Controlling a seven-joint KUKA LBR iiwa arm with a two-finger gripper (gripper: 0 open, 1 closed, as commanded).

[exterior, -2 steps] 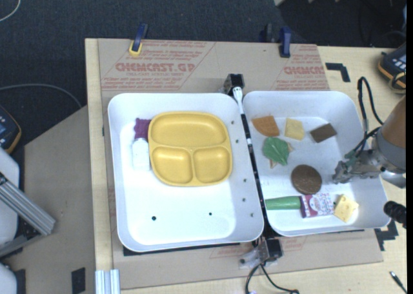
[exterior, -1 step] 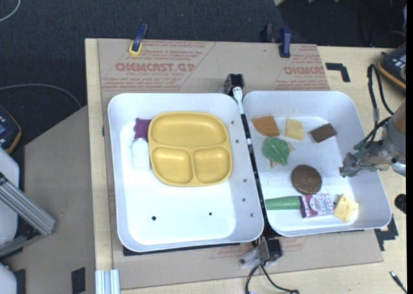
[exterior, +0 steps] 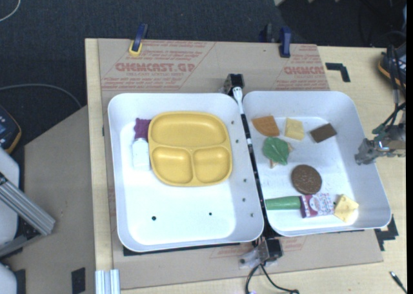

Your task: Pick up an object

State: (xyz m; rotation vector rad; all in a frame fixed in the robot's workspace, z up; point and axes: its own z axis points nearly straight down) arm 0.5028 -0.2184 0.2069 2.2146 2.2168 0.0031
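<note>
The right bin holds several small items. Along its far side lie an orange-brown wedge, a pale yellow block and a dark brown block. A green leafy piece and a round brown cookie sit mid-bin. Near the front lie a green bar, a red and white packet and a yellow chunk. My gripper hovers at the bin's right rim, apart from all of them, with nothing visibly held.
The left bin carries a yellow divided plate, with a purple item and a white bottle at its left. A black divider runs between the bins. Blue clamps stand at the bench's far edge.
</note>
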